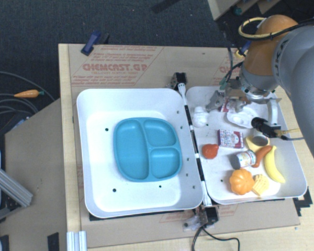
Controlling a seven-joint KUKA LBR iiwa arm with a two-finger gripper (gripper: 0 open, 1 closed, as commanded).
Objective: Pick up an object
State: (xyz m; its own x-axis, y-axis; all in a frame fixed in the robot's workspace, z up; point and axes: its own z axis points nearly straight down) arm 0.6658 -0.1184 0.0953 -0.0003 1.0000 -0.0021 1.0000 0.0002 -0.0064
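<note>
- Camera view: grey arm (pixel 298 51) with an orange band (pixel 267 41), reaching in from the right and ending in the tool (pixel 231 101).
- Tool low over the rear part of the right bin (pixel 218 186), near its back wall.
- Width of the tool's opening: cannot tell from this slant, with the wrist hiding much of it.
- Nothing visibly gripped; contact with the bin floor or any item not clear.
- Just in front of the tool, a flat white piece (pixel 239 119); whether touching it or only close, impossible to say.
- To the tool's left, against the wall between the bins, a small white lump (pixel 200 117).
- Further forward, a red-and-white packet (pixel 230 138), lying flat and apart from the tool.
- Left of the packet and close to the dividing wall, a red round item (pixel 210 151).
- In the front half, crowded together: a small can (pixel 243 159) on its side, a brown curved piece (pixel 261 155) and a banana (pixel 273 166) toward the right wall.
- At the front edge, an orange fruit (pixel 240 182) with a yellow waffle-like piece (pixel 260 184) touching its right side.
- Left bin (pixel 94 140): a blue divided plate (pixel 146 148) lying flat near the middle, well apart from the tool.
- Both bins side by side on the surface (pixel 125 67), covered by a tan sheet with red print.
</note>
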